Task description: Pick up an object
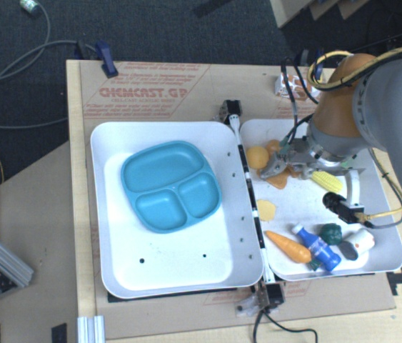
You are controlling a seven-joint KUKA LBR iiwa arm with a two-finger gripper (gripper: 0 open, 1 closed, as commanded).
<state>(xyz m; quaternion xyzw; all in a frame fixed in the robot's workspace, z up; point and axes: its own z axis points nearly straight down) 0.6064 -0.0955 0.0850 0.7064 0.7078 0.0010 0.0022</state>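
The arm's jaws (284, 164) hang low in the right bin (379, 259) by an orange ball (257, 156), how wide I cannot tell, and with the corn (327, 181) crowding close a grab may glance off and push things aside

An orange ball (257, 156) is sitting at the upper left of the right bin (379, 256), close to the wall between the bins. Just right of it, an orange piece (279, 181) is lying flat. A yellow corn cob (327, 181) is lying slantwise near the frame's right. A pale yellow chip (265, 209) is resting lower down by the divider. A carrot (288, 245) is lying tilted, its tip pointing left, touching a blue bottle (318, 248). A dark green lump (330, 232) is sitting just right of them.
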